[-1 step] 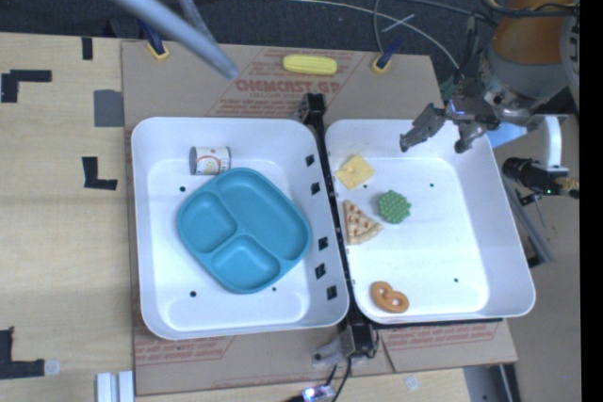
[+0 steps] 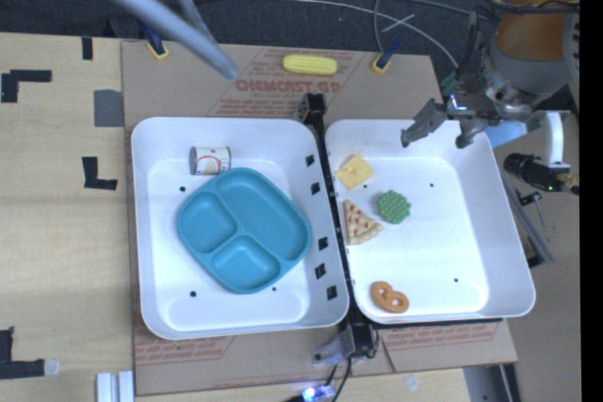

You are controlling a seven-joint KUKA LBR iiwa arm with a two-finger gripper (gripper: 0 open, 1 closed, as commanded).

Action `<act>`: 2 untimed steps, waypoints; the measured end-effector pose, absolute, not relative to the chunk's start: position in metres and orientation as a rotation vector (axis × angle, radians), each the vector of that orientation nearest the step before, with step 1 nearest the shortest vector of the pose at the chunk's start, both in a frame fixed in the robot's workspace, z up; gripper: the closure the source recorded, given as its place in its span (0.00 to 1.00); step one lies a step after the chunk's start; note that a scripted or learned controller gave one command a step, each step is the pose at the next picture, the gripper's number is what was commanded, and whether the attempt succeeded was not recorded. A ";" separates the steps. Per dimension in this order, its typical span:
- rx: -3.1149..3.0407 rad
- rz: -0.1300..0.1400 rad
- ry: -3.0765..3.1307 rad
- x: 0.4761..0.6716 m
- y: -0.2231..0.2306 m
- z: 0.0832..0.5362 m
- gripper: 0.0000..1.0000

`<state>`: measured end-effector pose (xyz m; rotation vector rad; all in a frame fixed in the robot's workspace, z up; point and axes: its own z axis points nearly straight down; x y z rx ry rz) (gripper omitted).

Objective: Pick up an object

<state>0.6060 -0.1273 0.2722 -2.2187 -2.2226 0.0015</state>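
With its fingers (image 2: 419, 129) spread and bare over the right white bin's (image 2: 504, 245) far edge, the gripper (image 2: 441, 131) should descend squarely over the green knobbly ball (image 2: 394, 206).

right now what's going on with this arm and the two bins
A KUKA arm reaches in from the right, its gripper open over the far edge of the right bin with nothing between its fingers. That bin holds a yellow cheese-like piece, a pizza slice, a green broccoli-like piece and a pretzel, all untouched. The left bin holds a blue divided plate and a small can. Nothing has been picked up yet.
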 end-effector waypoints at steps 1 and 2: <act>-2.218 0.006 -2.220 0.604 -0.120 0.226 0.00; -2.218 0.007 -2.220 0.612 -0.123 0.169 0.00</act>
